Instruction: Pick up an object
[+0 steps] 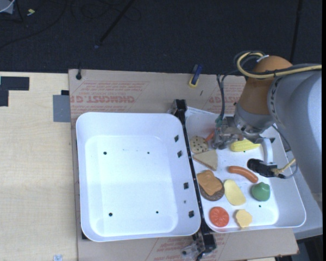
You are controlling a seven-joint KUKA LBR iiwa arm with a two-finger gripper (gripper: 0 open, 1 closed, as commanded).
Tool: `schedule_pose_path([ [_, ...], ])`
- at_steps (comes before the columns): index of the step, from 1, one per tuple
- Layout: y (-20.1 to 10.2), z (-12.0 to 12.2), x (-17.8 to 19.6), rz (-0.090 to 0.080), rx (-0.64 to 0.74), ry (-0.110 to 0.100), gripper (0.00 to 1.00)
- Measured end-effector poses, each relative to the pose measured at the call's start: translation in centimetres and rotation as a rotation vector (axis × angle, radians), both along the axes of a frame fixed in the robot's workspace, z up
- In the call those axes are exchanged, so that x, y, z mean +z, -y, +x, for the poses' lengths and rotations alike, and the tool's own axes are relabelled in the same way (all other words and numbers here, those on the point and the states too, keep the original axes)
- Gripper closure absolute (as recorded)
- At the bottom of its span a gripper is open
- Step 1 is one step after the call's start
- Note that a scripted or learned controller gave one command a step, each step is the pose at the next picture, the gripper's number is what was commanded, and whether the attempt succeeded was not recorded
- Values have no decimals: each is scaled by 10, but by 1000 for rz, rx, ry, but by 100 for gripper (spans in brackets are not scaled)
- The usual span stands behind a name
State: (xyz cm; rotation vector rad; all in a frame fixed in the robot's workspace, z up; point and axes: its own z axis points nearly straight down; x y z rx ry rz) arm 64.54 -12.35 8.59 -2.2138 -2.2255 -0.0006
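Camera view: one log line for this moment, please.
arm: over right bin | gripper: low at bin's far side, near cracker and corn | grasp: none seen | left bin: no items

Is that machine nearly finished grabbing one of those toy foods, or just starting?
Just starting, it seems. Done: the grey arm's gripper is down inside the right white bin, near the yellow corn-shaped toy. In hand: nothing visibly lifted; the red sausage and green round toy lie loose. Left: grasping and raising one.
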Motion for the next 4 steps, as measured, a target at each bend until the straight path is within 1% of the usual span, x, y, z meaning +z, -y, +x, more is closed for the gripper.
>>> schedule_pose_path([
  [1, -5, 1, 187, -5, -3, 15, 100],
  [2, -61, -1, 208, 0, 0, 1, 100],
  [3, -98, -1, 240, -1, 0, 1, 100],
  [4, -11, -2, 268, -6, -11, 1, 100],
])
